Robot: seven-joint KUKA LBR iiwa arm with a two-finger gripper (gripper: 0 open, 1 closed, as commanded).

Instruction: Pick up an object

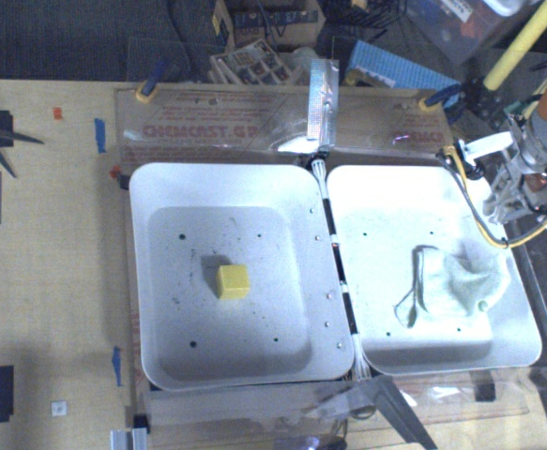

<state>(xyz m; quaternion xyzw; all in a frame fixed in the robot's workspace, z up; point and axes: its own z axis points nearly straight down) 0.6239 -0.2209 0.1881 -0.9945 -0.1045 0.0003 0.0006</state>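
Left bin (151, 204): one yellow block (234, 281), centre of floor. Right bin (386, 195): one pale crumpled cloth (456, 284), lower right of floor. Gripper (522, 190): right frame edge, above the bin's rim; jaw state cannot be told.

One camera looks down at a slant on both bins (224, 181) (side by side). It sits fairly high, taking in the bench (48, 251) too.
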